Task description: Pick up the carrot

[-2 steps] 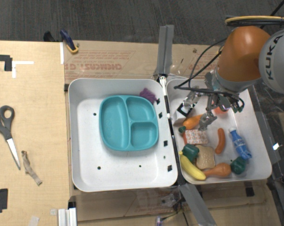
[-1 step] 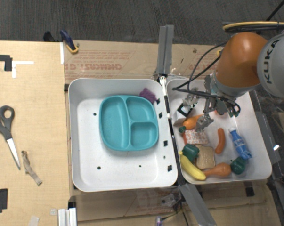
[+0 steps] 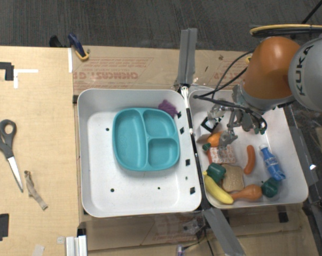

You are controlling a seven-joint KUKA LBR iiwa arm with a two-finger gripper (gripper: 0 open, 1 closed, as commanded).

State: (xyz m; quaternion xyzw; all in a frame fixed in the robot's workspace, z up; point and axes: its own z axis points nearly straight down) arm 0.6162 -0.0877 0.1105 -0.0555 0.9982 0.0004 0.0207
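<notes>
The carrot, an orange tapered piece with a dark green top, lies along the front wall of the right bin, next to a yellow banana. My gripper hangs over the back-left part of that bin, well behind the carrot. It stands open with nothing between its fingers. A small orange piece sits just to its left.
The right bin also holds a red sausage, a blue bottle, a bread slice, a green pepper and a printed packet. A teal divided plate and a purple item lie in the left bin. Scissors rest on the bench.
</notes>
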